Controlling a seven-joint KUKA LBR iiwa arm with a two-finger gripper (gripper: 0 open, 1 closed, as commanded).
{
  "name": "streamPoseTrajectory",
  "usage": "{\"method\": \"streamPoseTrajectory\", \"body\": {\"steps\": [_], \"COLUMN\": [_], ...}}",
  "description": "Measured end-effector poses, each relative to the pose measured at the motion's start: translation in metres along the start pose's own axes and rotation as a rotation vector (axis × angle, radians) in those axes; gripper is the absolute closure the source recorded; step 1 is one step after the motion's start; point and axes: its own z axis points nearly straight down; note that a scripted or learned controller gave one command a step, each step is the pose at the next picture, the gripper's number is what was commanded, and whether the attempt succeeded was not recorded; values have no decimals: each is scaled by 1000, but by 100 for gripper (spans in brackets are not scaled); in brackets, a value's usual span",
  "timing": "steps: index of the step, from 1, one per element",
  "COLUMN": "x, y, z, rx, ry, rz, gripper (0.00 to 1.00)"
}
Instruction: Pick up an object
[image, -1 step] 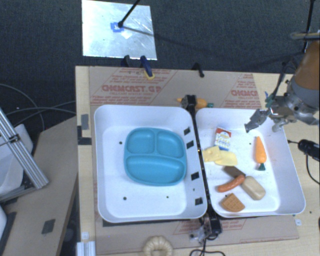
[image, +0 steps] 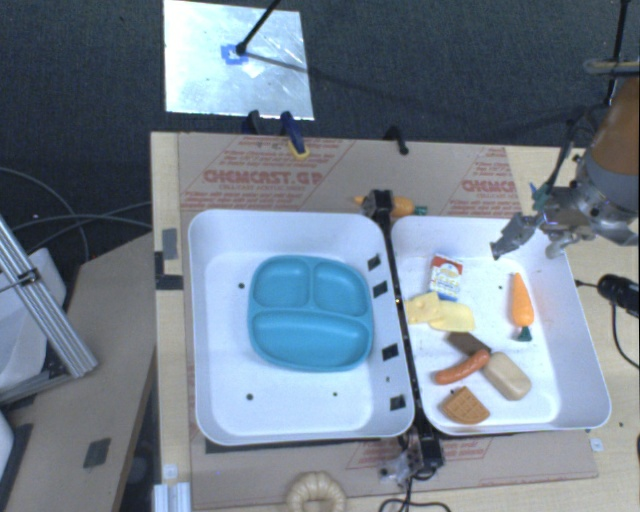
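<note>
Your hand (image: 532, 236) hangs over the right bin's (image: 585, 395) upper right corner, fingers spread apart with nothing between them. The carrot (image: 521, 303) lies in that bin just below the hand, apart from it. The left bin (image: 215, 330) carries a blue divided plate (image: 310, 312).

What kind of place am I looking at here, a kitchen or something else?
Probably a robot test lab, not a kitchen: a robot arm reaches over two white bins, one with toy food like a carrot, the other with a blue divided plate.
</note>
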Motion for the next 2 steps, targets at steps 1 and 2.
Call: {"method": "streamPoseTrajectory", "body": {"steps": [1, 2], "x": [5, 1], "y": [7, 8], "z": [57, 119], "rx": [1, 4], "ry": [0, 0], "rz": [0, 2], "gripper": [0, 0]}}
